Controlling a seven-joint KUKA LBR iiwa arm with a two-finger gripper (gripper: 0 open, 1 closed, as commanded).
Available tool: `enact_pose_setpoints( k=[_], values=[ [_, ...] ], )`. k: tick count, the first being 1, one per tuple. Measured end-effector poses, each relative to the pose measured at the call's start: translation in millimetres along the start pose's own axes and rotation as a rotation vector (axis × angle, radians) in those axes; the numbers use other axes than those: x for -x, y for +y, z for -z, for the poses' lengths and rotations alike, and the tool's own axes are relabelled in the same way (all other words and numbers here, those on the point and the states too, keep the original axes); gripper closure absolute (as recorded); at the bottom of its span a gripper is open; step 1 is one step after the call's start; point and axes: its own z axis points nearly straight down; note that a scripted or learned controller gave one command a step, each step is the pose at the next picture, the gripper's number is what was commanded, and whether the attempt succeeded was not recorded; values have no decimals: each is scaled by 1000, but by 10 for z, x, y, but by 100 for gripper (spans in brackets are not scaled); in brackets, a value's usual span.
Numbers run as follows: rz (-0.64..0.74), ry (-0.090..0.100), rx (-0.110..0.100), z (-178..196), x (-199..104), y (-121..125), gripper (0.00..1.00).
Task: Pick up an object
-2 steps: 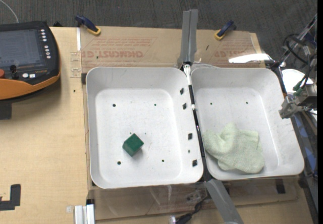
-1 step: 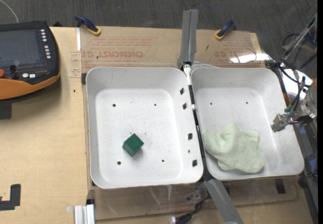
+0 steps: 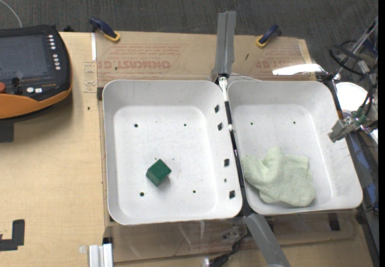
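Camera view, worktop: a pale wooden worktop (image 3: 48,187) seen from above at a slant, with a sheet of printed cardboard (image 3: 156,58) under the far side of the bins
Camera view, left bin: a shallow white bin (image 3: 111,157) touching its twin along the middle seam
Camera view, block: a small green block (image 3: 159,172) lies on the left bin's floor, toward the near side and a little left of centre, apart from every wall
Camera view, right bin: the second white bin (image 3: 325,121) sits just beside the first
Camera view, cloth: a crumpled pale green cloth (image 3: 280,178) rests in the right bin's near half, close to the front wall
Camera view, clamps: two clamps with orange tips, one (image 3: 105,29) at the cardboard's far left corner and one (image 3: 267,35) at the far right
Camera view, tablet: a dark tablet in an orange case (image 3: 30,70) lies on the worktop well left of the bins
Camera view, my jaws: I cannot tell whether they are open or closed; at the right edge I make out just cables and dark parts beside the right bin's rim, too unclear to read
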Motion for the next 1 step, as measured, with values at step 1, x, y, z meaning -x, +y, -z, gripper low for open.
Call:
enact_pose_setpoints(
  k=[1],
  values=[
    [-322,1,-4,-681,-846,242,100]
  ],
)
